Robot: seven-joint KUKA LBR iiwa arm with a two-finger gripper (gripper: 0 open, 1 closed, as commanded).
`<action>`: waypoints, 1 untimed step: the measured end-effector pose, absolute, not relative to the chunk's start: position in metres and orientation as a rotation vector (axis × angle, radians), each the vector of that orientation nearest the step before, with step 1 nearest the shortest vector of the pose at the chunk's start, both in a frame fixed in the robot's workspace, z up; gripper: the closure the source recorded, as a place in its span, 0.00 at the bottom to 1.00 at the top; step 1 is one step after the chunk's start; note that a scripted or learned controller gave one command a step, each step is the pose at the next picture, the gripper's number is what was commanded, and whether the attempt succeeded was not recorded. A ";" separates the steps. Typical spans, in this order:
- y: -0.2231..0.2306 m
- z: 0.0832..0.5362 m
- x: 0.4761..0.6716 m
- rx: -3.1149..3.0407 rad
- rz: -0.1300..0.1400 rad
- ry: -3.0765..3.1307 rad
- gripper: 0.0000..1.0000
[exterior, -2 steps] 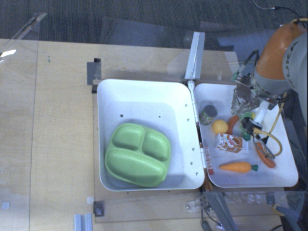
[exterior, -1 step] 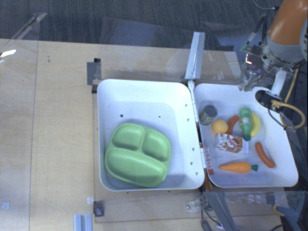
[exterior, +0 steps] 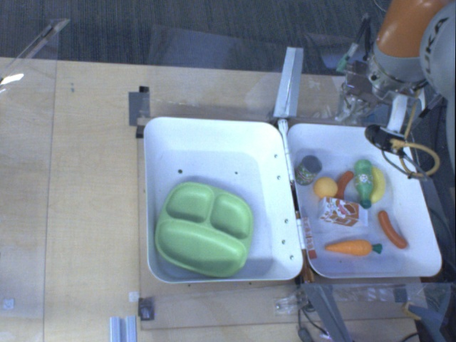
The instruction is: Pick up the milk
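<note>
The milk (exterior: 340, 211) is a small white carton with red and orange print, lying flat in the middle of the right bin (exterior: 420, 262). My gripper (exterior: 353, 105) hangs at the back rim of that bin, well behind the carton and a little to its right. It is clear of the carton and of everything else in the bin. The orange-banded arm (exterior: 410, 20) comes in from the upper right corner.
Around the milk lie an orange ball (exterior: 325, 187), a grey round piece (exterior: 308, 168), a green bottle (exterior: 364, 180), a banana (exterior: 378, 184), two red sausages (exterior: 392, 229) and a carrot (exterior: 351, 247). The left bin (exterior: 214, 137) holds a green divided plate (exterior: 204, 228).
</note>
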State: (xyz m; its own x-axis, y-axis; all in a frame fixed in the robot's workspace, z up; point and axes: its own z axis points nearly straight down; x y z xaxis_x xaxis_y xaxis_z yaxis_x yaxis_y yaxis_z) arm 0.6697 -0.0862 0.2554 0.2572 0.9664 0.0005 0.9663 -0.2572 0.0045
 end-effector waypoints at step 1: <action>-0.086 0.124 0.669 2.538 0.002 1.852 1.00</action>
State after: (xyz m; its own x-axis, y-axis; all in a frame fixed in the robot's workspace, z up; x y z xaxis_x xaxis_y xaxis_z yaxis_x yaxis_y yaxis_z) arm 0.6691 -0.0859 0.1236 0.3048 0.9524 0.0010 0.9524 -0.3048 0.0007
